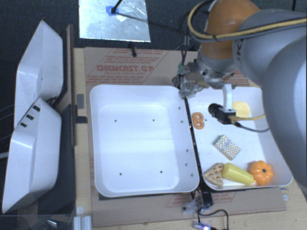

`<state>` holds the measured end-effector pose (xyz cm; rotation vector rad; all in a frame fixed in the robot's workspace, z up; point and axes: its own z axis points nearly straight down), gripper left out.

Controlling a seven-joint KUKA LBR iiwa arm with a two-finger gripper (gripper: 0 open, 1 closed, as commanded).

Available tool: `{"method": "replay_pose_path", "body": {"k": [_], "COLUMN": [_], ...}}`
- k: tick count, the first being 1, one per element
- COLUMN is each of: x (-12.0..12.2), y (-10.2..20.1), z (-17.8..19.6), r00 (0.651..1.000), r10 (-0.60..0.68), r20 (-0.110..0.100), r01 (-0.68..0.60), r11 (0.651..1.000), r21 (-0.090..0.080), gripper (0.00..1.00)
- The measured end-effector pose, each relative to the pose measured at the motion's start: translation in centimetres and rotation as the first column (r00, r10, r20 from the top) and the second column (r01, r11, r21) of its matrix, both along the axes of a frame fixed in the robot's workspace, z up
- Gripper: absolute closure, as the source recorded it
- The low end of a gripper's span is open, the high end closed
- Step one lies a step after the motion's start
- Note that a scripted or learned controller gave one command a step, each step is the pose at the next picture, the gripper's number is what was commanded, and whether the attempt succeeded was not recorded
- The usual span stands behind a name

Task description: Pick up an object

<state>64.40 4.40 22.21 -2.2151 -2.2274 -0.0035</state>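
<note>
Hanging over the right bin's [273, 176] far-left corner, the gripper [191, 86] hides its fingers, can't tell open or closed. Near edge: smooth orange pumpkin [261, 172], glossy yellow cylinder [237, 174], checkered block [227, 147].

Lying loose in the right bin [268, 178] — pretzel [197, 120] by the divider, patterned packet [227, 147] mid-bin, pizza slice [215, 174], yellow cylinder [237, 174] and orange pumpkin [261, 172] along the near edge, pale yellow piece [241, 109] farther back.
</note>
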Motion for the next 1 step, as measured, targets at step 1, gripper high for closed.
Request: {"method": "replay_pose_path", "body": {"k": [1], "x": [0.74], "y": [5.65], "z": [-0.51], "r00": [1.0], "r10": [0.0], "r20": [-0.001], "r01": [0.0], "r11": [1.0], "r21": [0.0], "gripper": [1.0]}}
